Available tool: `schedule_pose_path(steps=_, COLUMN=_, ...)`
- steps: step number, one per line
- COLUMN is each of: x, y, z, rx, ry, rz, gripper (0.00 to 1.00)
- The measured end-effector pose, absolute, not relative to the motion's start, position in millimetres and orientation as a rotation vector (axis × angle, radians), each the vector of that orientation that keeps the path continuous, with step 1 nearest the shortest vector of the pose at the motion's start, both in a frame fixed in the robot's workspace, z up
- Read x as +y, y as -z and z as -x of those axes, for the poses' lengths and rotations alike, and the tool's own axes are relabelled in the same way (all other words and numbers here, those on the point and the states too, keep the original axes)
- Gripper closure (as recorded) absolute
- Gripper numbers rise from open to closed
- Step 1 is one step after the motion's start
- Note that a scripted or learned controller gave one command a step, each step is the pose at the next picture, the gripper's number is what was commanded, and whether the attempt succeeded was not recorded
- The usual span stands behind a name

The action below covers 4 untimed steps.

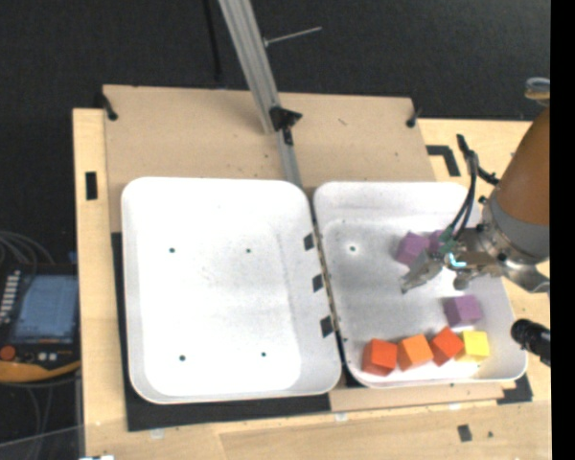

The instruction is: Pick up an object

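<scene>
In the right bin (pixel 364 218) lie two purple blocks: one (pixel 414 248) near the middle and a second (pixel 463 310) lower right. Along the bin's front wall sit a row of blocks: two orange ones (pixel 380 356) (pixel 415 350), a red-orange one (pixel 448 344) and a yellow one (pixel 475 343). My gripper (pixel 429 269) hangs over the right bin, just below and right of the upper purple block, its fingers pointing left and spread open. Nothing sits between them.
The left bin (pixel 220 286) stands beside the right one, separated by a shared rim with black clips. A metal pole (pixel 254 60) rises from the bench behind the bins. A handheld pendant (pixel 38 314) lies off the bench at left.
</scene>
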State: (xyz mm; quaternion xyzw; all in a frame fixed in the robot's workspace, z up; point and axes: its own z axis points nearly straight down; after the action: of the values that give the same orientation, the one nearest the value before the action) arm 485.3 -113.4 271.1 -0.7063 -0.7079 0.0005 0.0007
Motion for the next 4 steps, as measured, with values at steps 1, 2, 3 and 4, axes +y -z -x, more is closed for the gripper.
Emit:
schedule_pose_path(steps=1, x=-114, y=-273, z=-485.9, rx=-2.222, ry=0.003, rz=2.225, gripper=0.00)
schedule_pose_path(steps=2, x=-122, y=-214, z=-490.8, rx=-2.218, ry=-0.005, rz=2.221, gripper=0.00)
schedule_pose_path(steps=3, x=-117, y=-154, z=-494.9, rx=-2.218, ry=-0.006, rz=2.220, gripper=0.00)
schedule_pose_path(steps=4, x=-117, y=-101, z=-493.8, rx=-2.217, ry=-0.006, rz=2.220, gripper=0.00)
